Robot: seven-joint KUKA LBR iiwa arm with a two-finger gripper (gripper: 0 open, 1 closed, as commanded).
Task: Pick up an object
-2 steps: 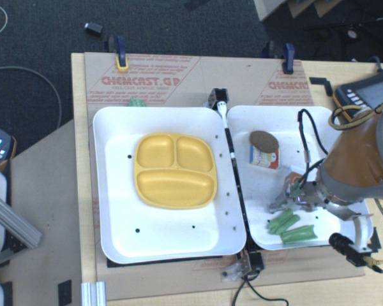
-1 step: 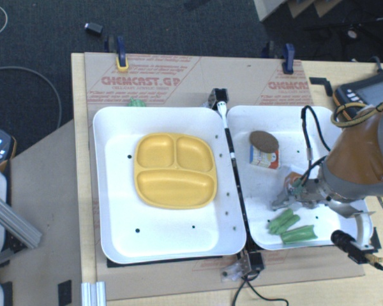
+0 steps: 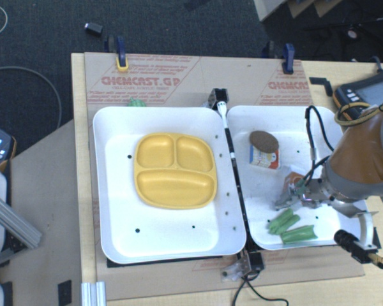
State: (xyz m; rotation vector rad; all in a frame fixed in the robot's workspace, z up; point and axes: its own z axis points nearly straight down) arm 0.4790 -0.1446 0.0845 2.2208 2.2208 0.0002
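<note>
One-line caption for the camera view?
Gripper low in right bin above green pods, near can; yellow tray in left bin.

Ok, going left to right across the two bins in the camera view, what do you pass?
Yellow divided plate in the left bin → small can in the right bin → green pods → gripper on the arm.

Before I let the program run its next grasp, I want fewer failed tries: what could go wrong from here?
1. The gripper hangs just above the green objects, which lie close to the right bin's near rim; a grasp there might catch the rim.
2. The green pieces lie side by side, so closing could nudge one away.
3. The can lies on its side nearby and could roll if bumped.
</note>
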